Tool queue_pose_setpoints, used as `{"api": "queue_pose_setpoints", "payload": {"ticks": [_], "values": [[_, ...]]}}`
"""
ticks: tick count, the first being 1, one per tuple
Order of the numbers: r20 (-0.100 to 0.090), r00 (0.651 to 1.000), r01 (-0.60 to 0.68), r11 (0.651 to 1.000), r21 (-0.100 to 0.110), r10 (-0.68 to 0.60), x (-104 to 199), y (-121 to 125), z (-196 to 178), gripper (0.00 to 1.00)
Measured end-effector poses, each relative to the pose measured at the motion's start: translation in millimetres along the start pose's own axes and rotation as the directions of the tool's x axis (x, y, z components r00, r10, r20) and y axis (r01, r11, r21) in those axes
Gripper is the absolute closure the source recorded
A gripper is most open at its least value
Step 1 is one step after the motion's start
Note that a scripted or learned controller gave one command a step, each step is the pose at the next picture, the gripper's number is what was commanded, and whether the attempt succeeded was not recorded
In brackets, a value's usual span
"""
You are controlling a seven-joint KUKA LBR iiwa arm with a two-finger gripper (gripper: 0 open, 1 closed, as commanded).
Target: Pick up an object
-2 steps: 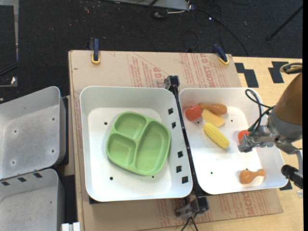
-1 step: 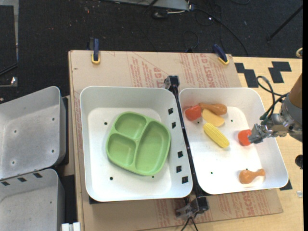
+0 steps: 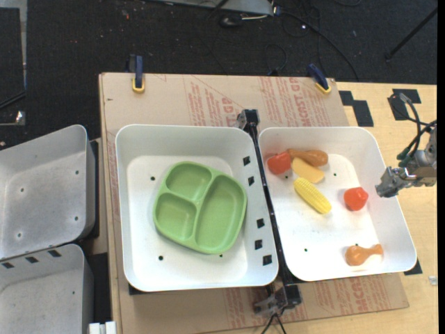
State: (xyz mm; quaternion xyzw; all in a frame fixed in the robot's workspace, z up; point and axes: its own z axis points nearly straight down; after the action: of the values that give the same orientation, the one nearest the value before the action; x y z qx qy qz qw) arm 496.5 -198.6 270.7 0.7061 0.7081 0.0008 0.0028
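At the right bin's [image 3: 389,186] right rim hangs the gripper [image 3: 389,185], its grasp impossible to tell. Inside lie a corn cob [image 3: 312,195] mid-bin, two red tomatoes [image 3: 355,198], a sausage [image 3: 309,156] and a drumstick [image 3: 363,255]; a green divided plate [image 3: 200,207] sits in the left bin [image 3: 132,186].

A single camera sits above the bench [image 3: 208,99] and looks down at a slant, far enough back to take in both white bins [image 3: 139,158], the board's far edge and dark floor [image 3: 62,33] beyond.
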Motion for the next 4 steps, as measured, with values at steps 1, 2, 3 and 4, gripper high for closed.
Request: {"api": "queue_pose_setpoints", "payload": {"ticks": [1,2,3,4], "values": [[-0.002,1.0,0.001,1.0,0.004,-0.001,-0.1,1.0,-8.0,1.0],[-0.004,1.0,0.005,1.0,0.006,-0.005,58.3,18.7,3.5,1.0],[-0.005,1.0,0.004,1.0,0.008,-0.004,108.3,28.6,21.2,1.0],[-0.004,1.0,0.004,1.0,0.007,-0.004,151.2,35.1,23.9,1.0]]}}
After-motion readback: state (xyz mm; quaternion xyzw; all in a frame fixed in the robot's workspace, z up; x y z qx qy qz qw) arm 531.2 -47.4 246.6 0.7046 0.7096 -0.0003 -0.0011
